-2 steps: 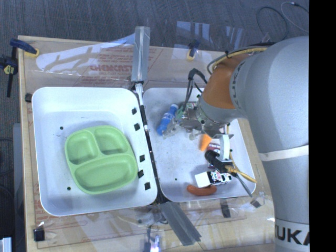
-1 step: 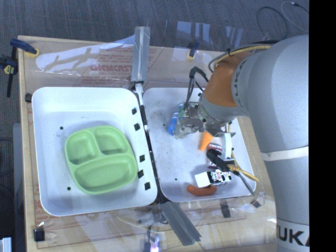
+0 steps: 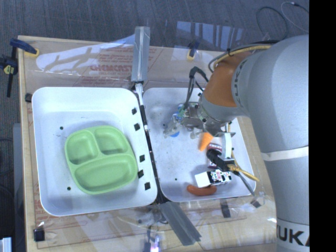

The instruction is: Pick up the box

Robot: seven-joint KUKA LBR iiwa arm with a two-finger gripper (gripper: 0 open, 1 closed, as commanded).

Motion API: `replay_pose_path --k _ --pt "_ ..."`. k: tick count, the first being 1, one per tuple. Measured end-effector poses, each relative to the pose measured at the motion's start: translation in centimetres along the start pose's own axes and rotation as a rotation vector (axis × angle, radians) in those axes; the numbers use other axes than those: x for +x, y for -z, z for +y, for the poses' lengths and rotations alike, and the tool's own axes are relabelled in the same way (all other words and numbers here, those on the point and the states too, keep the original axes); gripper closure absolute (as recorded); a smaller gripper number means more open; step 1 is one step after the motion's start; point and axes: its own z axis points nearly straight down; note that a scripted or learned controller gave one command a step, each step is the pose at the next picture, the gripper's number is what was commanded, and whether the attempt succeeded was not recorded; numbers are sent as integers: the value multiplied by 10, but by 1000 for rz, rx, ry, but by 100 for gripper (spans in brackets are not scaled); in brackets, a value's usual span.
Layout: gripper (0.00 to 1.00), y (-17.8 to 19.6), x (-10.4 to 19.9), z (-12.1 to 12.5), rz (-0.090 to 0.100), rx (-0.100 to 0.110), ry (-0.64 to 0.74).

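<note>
1. Sausage (image 3: 201, 190), reddish. Lies flat against the near wall of the right bin (image 3: 168, 164), likely stopped there by the rim.
2. Box (image 3: 203, 179), small and white, with a dark printed end. It is the thing to be picked. Lies flat just behind the sausage, close beside or touching it, near the bin's near right corner. Nothing holds it.
3. Orange piece (image 3: 206, 140), perhaps a carrot. Tilted at mid-bin, under the wrist.
4. Gripper (image 3: 184, 121). Reaches down toward the bin's far half, well apart from the box, beside a small blue blurred item (image 3: 175, 133). Cannot tell whether it is spread or closed. Judged misplaced for the task: it must come nearward.
5. Green divided plate (image 3: 100, 159). Sits flat in the left bin (image 3: 47, 140), clear of the work.
</note>
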Motion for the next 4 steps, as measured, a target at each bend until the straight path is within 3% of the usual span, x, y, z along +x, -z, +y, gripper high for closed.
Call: replay_pose_path --k 1,2,3,4 --pt "0 -2 19 28 -3 -11 -23" --pt "100 8 20 27 -2 -4 -17" --pt "100 83 93 66 -3 -11 21" --pt "100 93 95 66 -4 -8 29"
